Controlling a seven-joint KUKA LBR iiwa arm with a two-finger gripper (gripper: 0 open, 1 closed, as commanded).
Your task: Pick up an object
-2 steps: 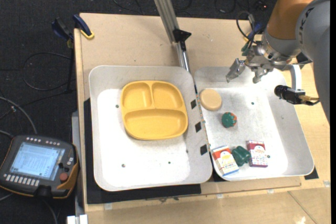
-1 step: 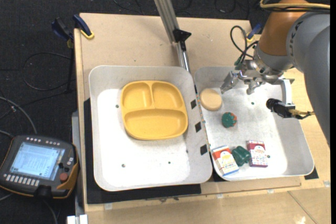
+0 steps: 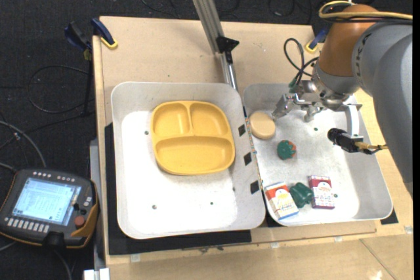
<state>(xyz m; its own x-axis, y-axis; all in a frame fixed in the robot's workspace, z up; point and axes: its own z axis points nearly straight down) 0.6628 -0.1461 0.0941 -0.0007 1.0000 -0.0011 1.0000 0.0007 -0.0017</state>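
Step in hand: approach/positioning, nothing picked yet. The grey KUKA arm w/ orange band [image 3: 348, 42] reaches in over the right shallow white bin [image 3: 367, 167]. Its two-finger metal gripper [image 3: 298, 108] hangs low near the bin's back part, fingers spread apart w/ nothing between them.

Candidates all lie in the right bin: round tan disc-shaped object [image 3: 262, 126] just beside the gripper, toward the divider; small green-and-red round object [image 3: 286, 150] near, in front of it; red-and-white carton [image 3: 281, 200], dark green lump [image 3: 301, 194] touching it, and maroon small box [image 3: 321, 192] along the front edge, well apart from the gripper.

Left white bin [image 3: 131, 206] holds a yellow divided plastic plate [image 3: 193, 138].

Next move, by my guess: centre over the nearest item (tan disc prob.), drop, close, lift
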